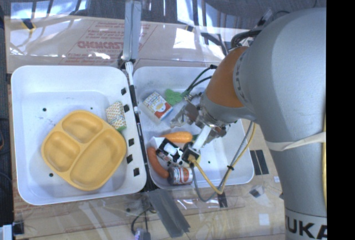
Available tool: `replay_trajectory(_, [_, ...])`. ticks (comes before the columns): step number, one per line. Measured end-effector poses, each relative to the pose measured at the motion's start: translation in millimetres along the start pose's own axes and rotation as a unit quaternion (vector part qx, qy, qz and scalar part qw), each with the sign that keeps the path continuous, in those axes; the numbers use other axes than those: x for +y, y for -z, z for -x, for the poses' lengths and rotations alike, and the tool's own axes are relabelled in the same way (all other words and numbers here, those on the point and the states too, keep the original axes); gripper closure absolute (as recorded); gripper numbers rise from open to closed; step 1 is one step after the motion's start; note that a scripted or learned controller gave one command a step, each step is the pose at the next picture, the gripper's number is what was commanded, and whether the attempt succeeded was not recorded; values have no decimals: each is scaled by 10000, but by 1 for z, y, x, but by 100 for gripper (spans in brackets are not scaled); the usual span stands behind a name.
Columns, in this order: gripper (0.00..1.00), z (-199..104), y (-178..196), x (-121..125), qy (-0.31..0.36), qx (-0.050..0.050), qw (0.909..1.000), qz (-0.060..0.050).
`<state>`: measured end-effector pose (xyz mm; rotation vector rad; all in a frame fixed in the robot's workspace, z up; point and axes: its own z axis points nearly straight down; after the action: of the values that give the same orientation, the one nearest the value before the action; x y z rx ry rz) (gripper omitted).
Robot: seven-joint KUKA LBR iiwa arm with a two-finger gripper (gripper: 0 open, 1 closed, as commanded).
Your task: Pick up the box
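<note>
The gripper (182, 116) is being held low inside the right bin (166, 79), and whether it is set wide or narrow cannot be told from the camera view. Nothing is being shown gripped in it, so the pick is being judged as not yet made: the approach appears largely done, while the closing on the box and the lift are being counted as outstanding. The box (156, 106) is lying flat just beside the gripper, on the side away from the arm, with its printed face turned upward. It is being presented cornerwise to the bin walls, one corner pointing toward the gripper. Its outline is nearly square, so the long axis is being judged only tentatively as running diagonally across the bin floor, slanting past the gripper rather than straight at it. A green item (175, 96) is lying close to the gripper, touching or nearly touching the box. Further out, an orange item (178, 137), a sausage (155, 160) and a can (180, 176) are lying clustered. Farthest off, beyond the box, the left bin (44, 83) is holding a yellow tray (83, 149) and a patterned packet (116, 115).
</note>
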<state>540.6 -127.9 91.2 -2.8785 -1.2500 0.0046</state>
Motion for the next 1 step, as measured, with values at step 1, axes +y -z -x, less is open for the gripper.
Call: replay_trajectory(1, [0, -67, 0, 16, -1083, 1, 9941, 0])
